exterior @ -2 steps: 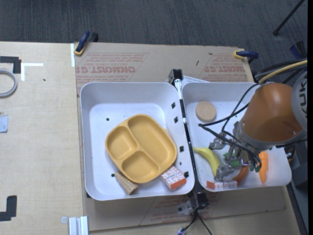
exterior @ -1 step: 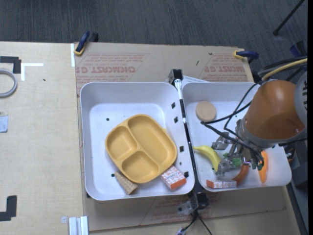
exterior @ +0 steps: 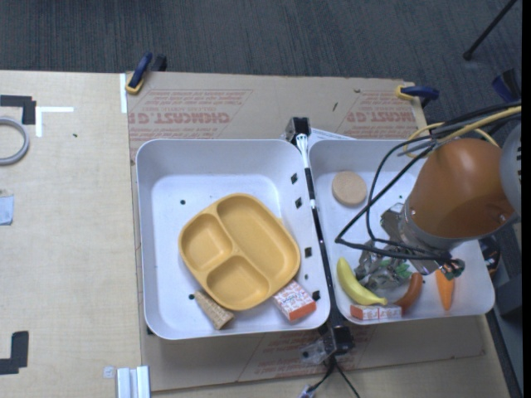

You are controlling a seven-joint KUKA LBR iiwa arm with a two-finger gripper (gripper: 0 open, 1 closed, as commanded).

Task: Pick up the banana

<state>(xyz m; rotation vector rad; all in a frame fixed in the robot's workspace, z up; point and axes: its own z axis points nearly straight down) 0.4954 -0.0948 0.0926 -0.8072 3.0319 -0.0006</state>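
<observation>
- I see the banana (exterior: 355, 283) lying in the right bin (exterior: 328, 181), near its front left corner, curving from beside the dividing wall toward the front edge.
- Its lower end touches or nearly touches a small red and white packet (exterior: 365, 312) at the front wall.
- Just right of the banana sits a red sausage-shaped piece (exterior: 411, 293), and further right a carrot (exterior: 445, 291).
- A round tan disc (exterior: 349, 188) lies toward the back of the same bin, well apart from the banana.
- My end effector (exterior: 383, 269) hangs low just right of the banana, under the orange band (exterior: 459, 191) of the arm; from this angle I cannot tell how far it is open, and I see nothing clearly in its hold.
- Black cables (exterior: 377, 210) loop from the arm over the right bin.
- The left bin (exterior: 162, 222) carries a yellow divided plate (exterior: 238, 251), a brown block (exterior: 213, 310) at the plate's front edge, and a red and white carton (exterior: 294, 301) near the front right corner.
- Both bins rest on cardboard (exterior: 216, 110) on the desk (exterior: 66, 247).
</observation>
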